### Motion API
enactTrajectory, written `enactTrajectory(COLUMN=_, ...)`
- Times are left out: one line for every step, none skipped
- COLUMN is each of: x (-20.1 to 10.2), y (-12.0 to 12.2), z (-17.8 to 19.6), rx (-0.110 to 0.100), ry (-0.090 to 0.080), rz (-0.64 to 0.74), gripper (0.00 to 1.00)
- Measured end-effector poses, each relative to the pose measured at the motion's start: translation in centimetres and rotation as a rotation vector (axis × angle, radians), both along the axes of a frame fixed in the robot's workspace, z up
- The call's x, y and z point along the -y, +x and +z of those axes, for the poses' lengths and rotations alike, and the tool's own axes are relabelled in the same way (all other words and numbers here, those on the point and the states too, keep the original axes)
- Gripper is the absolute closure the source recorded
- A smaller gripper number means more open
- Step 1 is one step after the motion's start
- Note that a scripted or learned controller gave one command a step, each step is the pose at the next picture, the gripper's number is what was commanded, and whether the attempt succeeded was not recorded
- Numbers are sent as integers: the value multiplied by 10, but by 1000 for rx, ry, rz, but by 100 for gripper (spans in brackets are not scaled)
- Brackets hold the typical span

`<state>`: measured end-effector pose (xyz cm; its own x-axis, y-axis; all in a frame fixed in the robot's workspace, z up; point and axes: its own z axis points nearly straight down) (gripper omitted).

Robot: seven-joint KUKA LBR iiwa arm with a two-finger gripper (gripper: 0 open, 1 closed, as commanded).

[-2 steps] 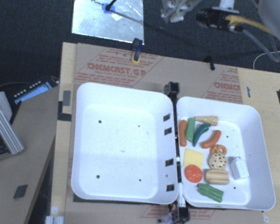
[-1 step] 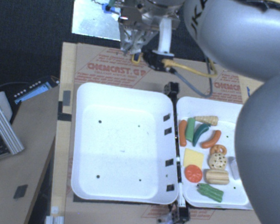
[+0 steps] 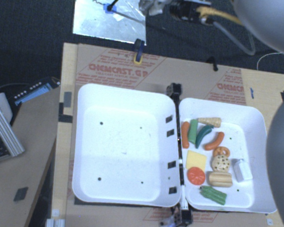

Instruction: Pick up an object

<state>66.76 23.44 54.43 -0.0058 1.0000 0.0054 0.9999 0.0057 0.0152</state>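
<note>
1. The objects are lying in the right bin (image 3: 254, 122), clustered in its left and middle part. They are toy foods: a carrot (image 3: 184, 134), a green pepper (image 3: 193, 131), a cucumber (image 3: 204, 133), a sausage (image 3: 214, 140) and a pale corn cob (image 3: 209, 121) along the far side.
2. Nearer the camera, a pretzel (image 3: 222, 153) and a cookie (image 3: 220, 164) are sitting touching each other. A cheese slice (image 3: 196, 159), a tomato (image 3: 196, 176), a bread roll (image 3: 220, 180), a pea pod (image 3: 213, 195) and a grey block (image 3: 242, 170) are lying around them.
3. The carrot and pepper are lying with their long axes running roughly away from the camera. The roll and pea pod are lying more across the view.
4. The end effector (image 3: 154, 1) is hanging at the top of the view, past the far edge of the surface (image 3: 111, 67) and well apart from every object. Whether it is released or clenched, I cannot tell, because it is blurred and cut off by the frame.
5. From the end effector, the objects are lying toward the camera and to the view's right, so I judge the coming move calls for travel that way and then down.
6. The pea pod and the block are looking like the easiest picks, since each is lying somewhat apart from its neighbours.
7. The left bin (image 3: 121, 146) is sitting just beside the right one.
</note>
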Motion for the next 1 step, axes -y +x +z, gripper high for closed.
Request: enactTrajectory(x=74, y=1, z=-9, rx=-14, ry=-7, rz=-11, gripper=100)
